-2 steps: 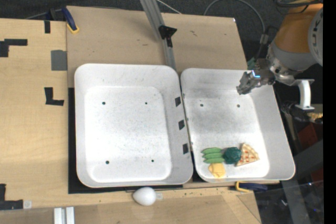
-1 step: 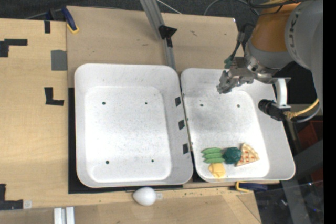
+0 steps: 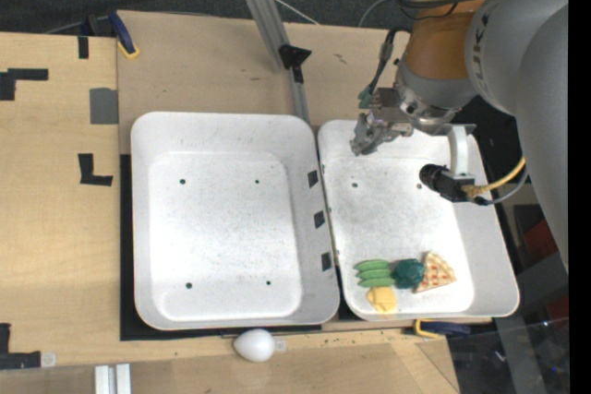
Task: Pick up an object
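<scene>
hanging over the far left corner of the right bin (image 3: 480, 198), the gripper (image 3: 367, 139) sat at the end of the grey arm (image 3: 517, 23) with its orange band; how far it stood open could not be told, and nothing showed in its grasp. the objects lay well apart from it, clustered at the near edge of that bin: a green ridged piece (image 3: 373, 269), a dark green lump (image 3: 407, 271) touching it, a yellow piece (image 3: 382, 297) just below, and a pizza slice (image 3: 434, 273) with red dots on the right. the left bin (image 3: 222, 217) stood just beside. a white egg-like thing (image 3: 254, 345) rested on the bench (image 3: 55, 226) in front.
</scene>
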Robot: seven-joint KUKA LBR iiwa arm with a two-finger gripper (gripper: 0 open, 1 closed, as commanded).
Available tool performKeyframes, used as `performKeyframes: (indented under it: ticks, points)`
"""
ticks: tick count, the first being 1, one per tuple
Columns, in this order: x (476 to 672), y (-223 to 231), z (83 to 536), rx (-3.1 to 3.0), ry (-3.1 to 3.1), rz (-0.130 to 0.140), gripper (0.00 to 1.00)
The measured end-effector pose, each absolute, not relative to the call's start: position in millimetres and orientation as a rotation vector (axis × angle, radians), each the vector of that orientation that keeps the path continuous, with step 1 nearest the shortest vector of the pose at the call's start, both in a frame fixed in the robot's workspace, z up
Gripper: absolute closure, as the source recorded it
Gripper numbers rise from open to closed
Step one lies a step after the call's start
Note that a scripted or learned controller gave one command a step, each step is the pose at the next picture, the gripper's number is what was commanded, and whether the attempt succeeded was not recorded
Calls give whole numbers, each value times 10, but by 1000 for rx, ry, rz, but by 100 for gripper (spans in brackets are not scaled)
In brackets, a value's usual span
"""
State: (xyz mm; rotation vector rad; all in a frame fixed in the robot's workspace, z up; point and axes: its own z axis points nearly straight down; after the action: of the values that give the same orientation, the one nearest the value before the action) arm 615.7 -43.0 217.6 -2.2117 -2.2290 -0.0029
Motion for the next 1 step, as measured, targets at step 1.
performKeyframes:
  ticks: [1]
  points:
    - [6283,85,2298,-2213,-2229,-2,100]
